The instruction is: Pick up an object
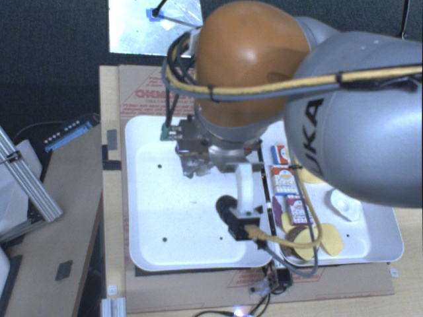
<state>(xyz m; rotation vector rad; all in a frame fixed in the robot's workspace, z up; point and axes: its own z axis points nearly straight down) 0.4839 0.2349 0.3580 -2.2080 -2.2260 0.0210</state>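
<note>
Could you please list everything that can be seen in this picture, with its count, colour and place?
left bin: one, white, middle of the bench
right bin: one, white, beside it, partly under the arm
small cartons: about three, red, white and purple, right bin near the divider
yellow flat thing: one, right bin, near edge
white lump: one, right bin
cardboard sheet: one, brown, red print, under the bins
silver sheet: one, beyond the bench
arm: one, grey and orange
gripper: one, grey, over the left bin

This is a robotics lab: a grey and orange industrial arm (264,65) hangs over two white bins (158,203) set on cardboard (142,91) on a table (66,197), with aluminium framing (26,183) at nine o'clock and loose cabling (264,289) at six.
</note>
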